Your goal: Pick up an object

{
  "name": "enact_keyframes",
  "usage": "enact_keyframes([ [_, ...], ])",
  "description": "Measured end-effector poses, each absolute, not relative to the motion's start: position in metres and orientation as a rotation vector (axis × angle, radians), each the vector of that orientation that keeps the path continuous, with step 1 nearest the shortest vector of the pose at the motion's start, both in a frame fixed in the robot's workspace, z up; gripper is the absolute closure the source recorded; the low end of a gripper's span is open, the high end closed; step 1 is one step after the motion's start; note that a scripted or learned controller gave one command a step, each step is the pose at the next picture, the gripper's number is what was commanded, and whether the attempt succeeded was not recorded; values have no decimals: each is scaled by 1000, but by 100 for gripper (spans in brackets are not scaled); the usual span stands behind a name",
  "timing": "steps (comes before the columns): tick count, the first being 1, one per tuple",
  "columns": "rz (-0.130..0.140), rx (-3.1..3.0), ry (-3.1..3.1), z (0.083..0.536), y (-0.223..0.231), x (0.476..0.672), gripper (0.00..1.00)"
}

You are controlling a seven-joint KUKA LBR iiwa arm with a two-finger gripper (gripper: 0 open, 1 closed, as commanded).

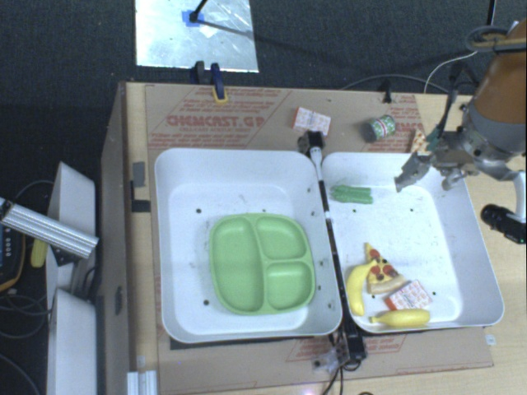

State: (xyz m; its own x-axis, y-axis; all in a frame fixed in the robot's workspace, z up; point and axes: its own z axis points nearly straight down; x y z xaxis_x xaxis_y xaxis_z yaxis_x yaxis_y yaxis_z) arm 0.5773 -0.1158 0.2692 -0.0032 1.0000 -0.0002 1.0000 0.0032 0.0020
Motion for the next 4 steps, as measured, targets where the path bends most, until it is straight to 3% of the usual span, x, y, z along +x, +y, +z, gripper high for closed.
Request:
enact_keyframes([
  [1, -1, 2220, 2224, 153, -114, 568, 0],
  [2, -1, 2221, 2224, 88, -102, 525, 0],
  [3, 0, 2219, 2219, 85, -183, 549, 0],
  [4, 1, 2218, 2225, 84, -130, 525, 0],
])
